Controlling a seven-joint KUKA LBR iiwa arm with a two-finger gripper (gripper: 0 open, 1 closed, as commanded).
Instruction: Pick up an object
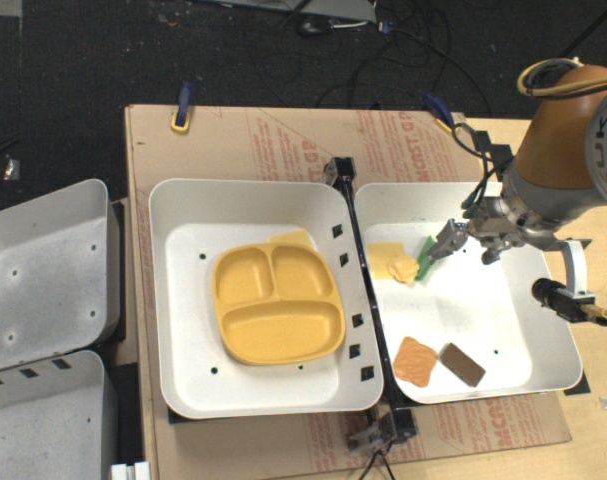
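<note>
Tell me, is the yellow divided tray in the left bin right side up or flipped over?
Right side up. The yellow divided tray lies flat in the left bin, and its three hollow compartments with raised dividers face the camera.

You've got two white bins: left bin [173, 298] and right bin [503, 318]. One yellow divided tray [279, 303], one pale yellow piece [293, 239] behind it, one pale yellow block [387, 262], one green item [424, 257], one orange piece [415, 361], one brown block [462, 364]. Two clamps: [182, 107], [440, 113].
</note>
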